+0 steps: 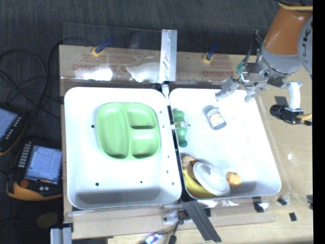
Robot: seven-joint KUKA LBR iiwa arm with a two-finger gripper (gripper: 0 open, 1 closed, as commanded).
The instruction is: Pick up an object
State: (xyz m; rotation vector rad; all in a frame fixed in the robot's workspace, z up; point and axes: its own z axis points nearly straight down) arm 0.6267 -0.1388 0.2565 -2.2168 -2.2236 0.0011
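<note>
Gripper [237,90] poised above the far right corner of the right bin [264,151], fingers [223,91] spread wide, nothing between them. Positioned high and off to the corner, judged a staging pose before descent rather than a grasp in progress.

Nearest candidate for pickup: small jar [216,118] with a printed label, lying tilted on the bin floor just below and slightly left of the gripper, apart from everything else. Clear floor on all sides, so judged the easiest target.

Further from the gripper, along the bin's left wall: green bottle [179,127], pressed close to the divider; little room for a finger on the wall side. Further still, at the near left corner: banana [195,187] with a white bowl [210,179] resting on it, and a small brown piece [233,178] just beside the bowl. Crowded together and touching; judged awkward to separate.

Well away to the left: left bin [81,177] holding a green divided tray [128,129], flat and central, low-walled, hard to pinch from above.

No obstruction between gripper and jar. Bin rim close beneath the gripper; a descent at the present spot risks meeting the wall.
</note>
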